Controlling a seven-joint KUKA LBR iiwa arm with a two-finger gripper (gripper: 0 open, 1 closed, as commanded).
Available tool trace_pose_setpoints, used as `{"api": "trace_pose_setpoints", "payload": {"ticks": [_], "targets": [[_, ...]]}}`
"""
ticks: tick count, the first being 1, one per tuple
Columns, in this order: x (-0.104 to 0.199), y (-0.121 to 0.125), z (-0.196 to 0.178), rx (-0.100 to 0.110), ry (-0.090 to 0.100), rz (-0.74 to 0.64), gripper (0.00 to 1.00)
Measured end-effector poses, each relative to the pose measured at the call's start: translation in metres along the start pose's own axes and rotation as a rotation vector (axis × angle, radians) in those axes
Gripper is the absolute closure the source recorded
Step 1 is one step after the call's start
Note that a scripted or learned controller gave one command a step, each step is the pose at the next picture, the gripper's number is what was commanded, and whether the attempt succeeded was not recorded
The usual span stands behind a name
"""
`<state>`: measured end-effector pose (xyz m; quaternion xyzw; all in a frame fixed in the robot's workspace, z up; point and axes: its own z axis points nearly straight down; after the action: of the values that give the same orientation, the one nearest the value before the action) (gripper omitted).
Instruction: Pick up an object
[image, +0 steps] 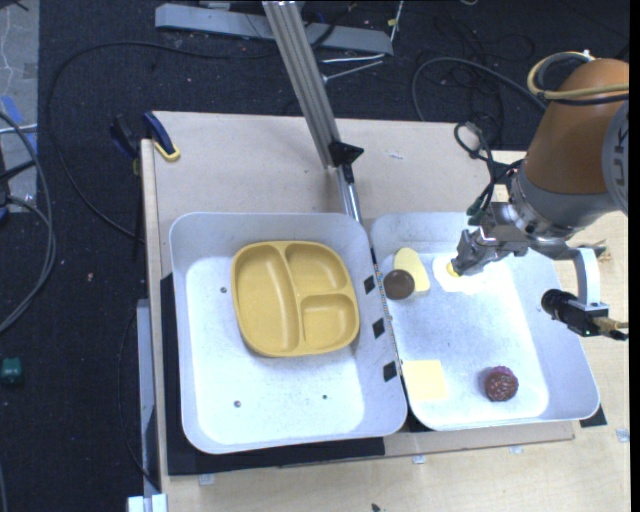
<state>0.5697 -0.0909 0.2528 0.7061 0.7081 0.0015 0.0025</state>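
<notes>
White bins: two (200, 300) (560, 395). One yellow tray (295, 298), four small items; gripper (468, 255) grip state unclear.

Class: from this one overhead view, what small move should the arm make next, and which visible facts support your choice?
Probably lower straight down. The gripper hangs over a pale yellow piece near the far edge of the right bin, apparently the closest item. Whether it already touches the piece is unclear, so descend slowly before closing.
</notes>
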Motion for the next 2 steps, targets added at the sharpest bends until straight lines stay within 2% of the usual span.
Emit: {"api": "trace_pose_setpoints", "payload": {"ticks": [1, 2], "targets": [[0.042, 0.011, 0.004, 0.004, 0.002, -0.004, 1.00], [0.099, 0.015, 0.016, 0.007, 0.003, -0.006, 1.00]]}}
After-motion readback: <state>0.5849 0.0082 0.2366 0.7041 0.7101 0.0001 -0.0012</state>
